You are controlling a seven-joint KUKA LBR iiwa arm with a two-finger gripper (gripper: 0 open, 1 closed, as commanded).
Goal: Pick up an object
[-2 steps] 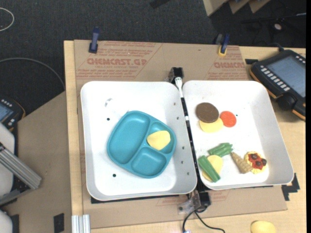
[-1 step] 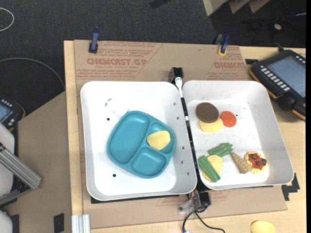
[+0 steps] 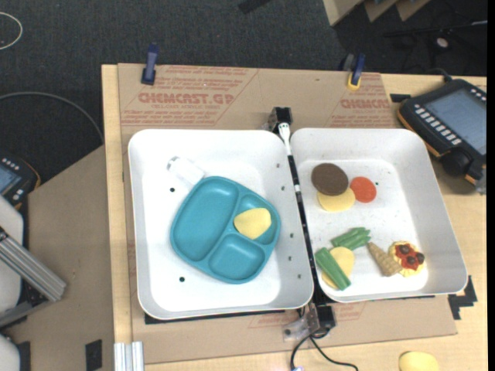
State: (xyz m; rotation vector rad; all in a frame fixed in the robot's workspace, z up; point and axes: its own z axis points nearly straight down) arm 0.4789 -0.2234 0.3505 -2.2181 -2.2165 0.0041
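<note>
Over in the left bin [image 3: 147, 207], a blue sectioned plate [image 3: 213, 234] carries a yellow piece [image 3: 252, 222] in its right-hand compartment. Moving right, the other bin [image 3: 433, 207] holds a brown disc [image 3: 330, 178], a red round [image 3: 363, 189], green beans [image 3: 349, 239] and a pizza slice [image 3: 405, 256]. These look light, rigid and smooth; pinch the disc across its edges. Gripper state: cannot tell.

body: arm out of frame | rig part seen: control pendant [image 3: 450, 122], upper right edge of the frame | casing was dark grey, rounded corners | screen was pale grey-blue | row of small light buttons ran along its left rim | orange trim showed beneath
</note>
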